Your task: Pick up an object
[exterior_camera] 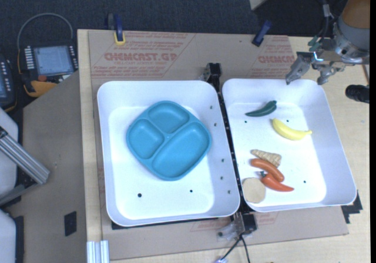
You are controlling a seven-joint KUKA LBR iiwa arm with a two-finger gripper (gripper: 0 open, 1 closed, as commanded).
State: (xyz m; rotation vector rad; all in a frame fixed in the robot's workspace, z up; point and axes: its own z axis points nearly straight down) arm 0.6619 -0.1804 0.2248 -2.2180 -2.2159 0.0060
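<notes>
Cardboard-topped desk (176, 50), two white bins on it. Nearest you in the right bin (329, 156), the tan disc (254, 190), red pepper (271, 175) and cone piece (266, 156) sit touching, so you risk a nudge or double grab there. Further back, the banana (290, 130) and green chili (261, 109) lie apart, easier. Your gripper (308, 71) hovers past the far rim, fingers spread and empty; dropping straight down could clip that rim.

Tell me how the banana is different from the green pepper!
The banana is yellow; the green pepper is dark green. The banana is thicker and a bit longer; the pepper is thinner. The banana lies nearer the bin's middle, the pepper just above it, toward the far edge. Both are curved and lie in the right bin.
</notes>
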